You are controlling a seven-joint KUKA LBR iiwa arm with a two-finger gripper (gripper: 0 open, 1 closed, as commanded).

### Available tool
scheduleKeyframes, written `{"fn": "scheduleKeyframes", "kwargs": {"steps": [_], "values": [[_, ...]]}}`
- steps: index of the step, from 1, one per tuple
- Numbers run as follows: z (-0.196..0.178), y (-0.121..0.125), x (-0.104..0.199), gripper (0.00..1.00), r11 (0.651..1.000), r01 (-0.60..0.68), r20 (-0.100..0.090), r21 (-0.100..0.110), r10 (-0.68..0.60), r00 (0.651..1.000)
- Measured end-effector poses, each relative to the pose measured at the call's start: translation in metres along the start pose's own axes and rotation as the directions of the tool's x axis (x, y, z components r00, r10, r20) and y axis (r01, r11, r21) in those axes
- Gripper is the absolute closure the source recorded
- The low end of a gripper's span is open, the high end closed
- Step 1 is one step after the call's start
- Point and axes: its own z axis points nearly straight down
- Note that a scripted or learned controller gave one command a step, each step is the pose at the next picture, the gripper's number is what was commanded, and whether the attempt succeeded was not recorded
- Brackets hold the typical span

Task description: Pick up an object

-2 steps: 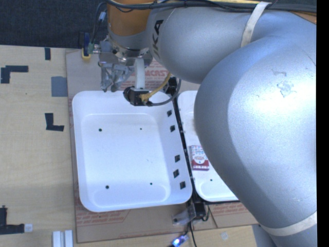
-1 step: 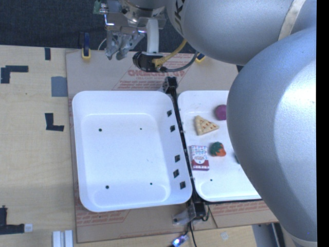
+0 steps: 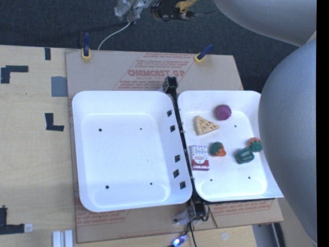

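The jaws hang at twelve o'clock of the view, beyond the far edge of the tabletop point(image 3: 31, 138), over dark floor; they are a blur of metal, and whether they are spread or pressed together cannot be told. Nothing shows between them.

The grey arm point(image 3: 293, 112) fills the three o'clock side and hides the right rim of the right bin point(image 3: 231, 192). A brown cardboard sheet point(image 3: 149, 73) lies under both bins, clamped at its far edge. The left bin point(image 3: 123, 158) sits at nine o'clock of the right one, their rims touching.

The things to pick all lie in the right bin. A red and white packet point(image 3: 199, 157) lies at eight o'clock of the bin floor, close to the shared rim. A tan wedge point(image 3: 205, 125) is at ten o'clock. A purple ball point(image 3: 222, 112) is at twelve o'clock, near the wedge but apart from it. A dark green piece point(image 3: 244, 156) lies at four o'clock, touching an orange and green piece point(image 3: 255, 145). A small green and red piece point(image 3: 218, 149) sits at the centre, just beside the packet.
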Motion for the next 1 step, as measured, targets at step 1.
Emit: {"fn": "scheduleKeyframes", "kwargs": {"steps": [1], "values": [[0.0052, 0.0019, 0.001, 1.0, 1.0, 0.0, 0.009, 0.022, 0.0, 1.0]]}}
